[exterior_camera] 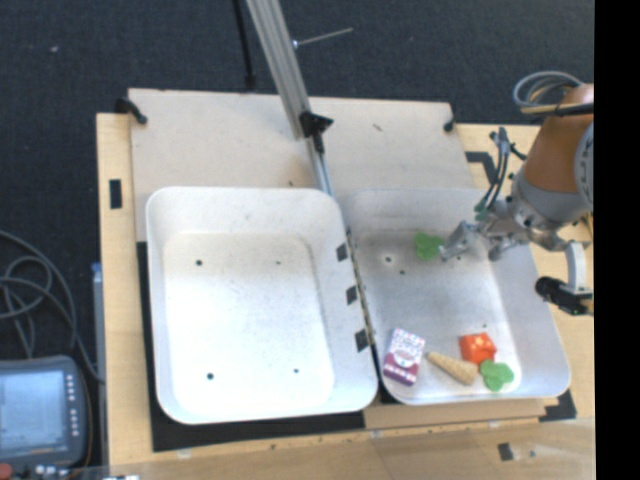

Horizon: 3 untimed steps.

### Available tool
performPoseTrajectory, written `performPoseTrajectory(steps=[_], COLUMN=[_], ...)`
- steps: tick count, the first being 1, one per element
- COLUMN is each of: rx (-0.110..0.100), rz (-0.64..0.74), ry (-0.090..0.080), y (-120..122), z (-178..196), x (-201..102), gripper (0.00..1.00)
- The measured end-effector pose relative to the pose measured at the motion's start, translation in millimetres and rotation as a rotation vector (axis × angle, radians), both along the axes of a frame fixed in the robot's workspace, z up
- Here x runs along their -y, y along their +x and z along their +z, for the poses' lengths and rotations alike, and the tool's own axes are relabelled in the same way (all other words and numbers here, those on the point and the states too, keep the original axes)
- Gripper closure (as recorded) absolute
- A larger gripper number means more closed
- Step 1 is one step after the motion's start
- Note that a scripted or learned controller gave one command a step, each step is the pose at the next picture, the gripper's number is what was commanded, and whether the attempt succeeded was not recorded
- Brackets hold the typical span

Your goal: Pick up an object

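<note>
Camera view: pincer (pixel 452 249) state unclear, possibly touching green object (pixel 428 246); purple carton (pixel 403 356) well apart.

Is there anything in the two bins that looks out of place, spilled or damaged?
Nothing stands out. The right bin holds a green piece next to the gripper, plus a purple carton, a tan cone, a red block and a green block near its front edge.

Arm: grey robot arm with orange band (pixel 553 163) reaches over the right white bin (pixel 525 308).
Hand: hand (pixel 452 248) is just beside a small green soft lump (pixel 428 246).
Front corner: purple-and-white small box (pixel 402 356), tan cone (pixel 453 368), orange block (pixel 477 347), green round toy (pixel 497 375).
Left: left white bin (pixel 250 298) on the tabletop (pixel 120 268).
</note>
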State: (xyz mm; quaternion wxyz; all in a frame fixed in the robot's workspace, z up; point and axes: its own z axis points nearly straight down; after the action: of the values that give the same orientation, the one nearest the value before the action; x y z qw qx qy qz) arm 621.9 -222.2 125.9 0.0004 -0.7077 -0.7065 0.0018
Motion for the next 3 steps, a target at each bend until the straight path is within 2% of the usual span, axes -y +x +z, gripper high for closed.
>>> performPoseTrajectory(steps=[1, 2, 3], rx=[0.009, 0.011, 0.01], rz=[0.0, 0.004, 0.004], ry=[-0.003, -0.001, -0.001], y=[2, 3, -1], z=[15, 80, 127], x=[1, 1, -1], gripper=[1.0, 1.0, 1.0])
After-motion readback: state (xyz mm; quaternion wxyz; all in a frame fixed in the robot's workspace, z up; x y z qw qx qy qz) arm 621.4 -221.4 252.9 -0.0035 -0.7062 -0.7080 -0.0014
